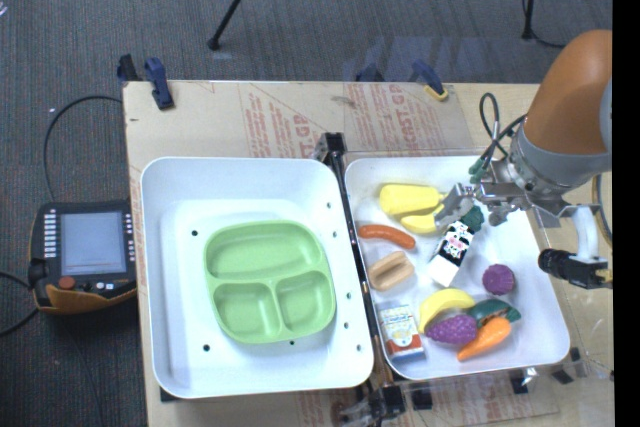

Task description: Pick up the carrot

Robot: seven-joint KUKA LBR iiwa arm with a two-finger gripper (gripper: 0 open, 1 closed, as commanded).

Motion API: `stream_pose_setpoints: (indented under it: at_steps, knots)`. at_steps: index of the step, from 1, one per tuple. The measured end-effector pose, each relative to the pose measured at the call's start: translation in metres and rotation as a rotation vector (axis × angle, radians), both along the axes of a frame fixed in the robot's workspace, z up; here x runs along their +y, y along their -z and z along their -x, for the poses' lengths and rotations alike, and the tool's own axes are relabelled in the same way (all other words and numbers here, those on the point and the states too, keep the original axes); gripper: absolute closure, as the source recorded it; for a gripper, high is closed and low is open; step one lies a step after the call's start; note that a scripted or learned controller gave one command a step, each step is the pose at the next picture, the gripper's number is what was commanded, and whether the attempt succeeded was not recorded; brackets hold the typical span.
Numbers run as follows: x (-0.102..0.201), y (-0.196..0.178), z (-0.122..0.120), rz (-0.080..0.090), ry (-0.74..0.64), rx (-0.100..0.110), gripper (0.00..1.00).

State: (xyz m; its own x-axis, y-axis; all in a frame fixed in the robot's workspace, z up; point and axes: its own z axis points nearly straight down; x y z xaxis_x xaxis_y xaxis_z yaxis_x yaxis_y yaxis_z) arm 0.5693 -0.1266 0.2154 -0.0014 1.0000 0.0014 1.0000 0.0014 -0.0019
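- I am seeing the handheld control pendant lying on the floor at far left, beside the bench.
- The left bin is holding a green divided tray, sitting flat near the bin's middle.
- Moving into the right bin, I am finding a sausage and a hot dog bun near its left wall, with a small juice carton lying at the near-left corner.
- A yellow wedge is resting toward the far side, and a milk carton is leaning just beside it.
- The banana is touching the purple grapes; a purple ball is sitting apart, farther right.
- The carrot is lying near the bin's front edge, just right of the grapes, green top pointing toward the far right.
- The gripper is hanging over the far part of the right bin, near the yellow wedge and well apart from the carrot; I cannot tell whether the pincer is spread or pressed together.
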Motion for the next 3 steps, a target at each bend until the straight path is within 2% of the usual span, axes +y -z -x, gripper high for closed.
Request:
stream_pose_setpoints:
  at_steps: [1, 2, 3]
  knots:
    - [-0.036, 0.1, 0.087, -0.005, -0.12, 0.01, 0.0]
    - [-0.064, 0.128, 0.092, -0.001, -0.733, -0.006, 0.0]
    - [0.028, 0.128, -0.009, -0.006, -0.833, -0.006, 0.0]
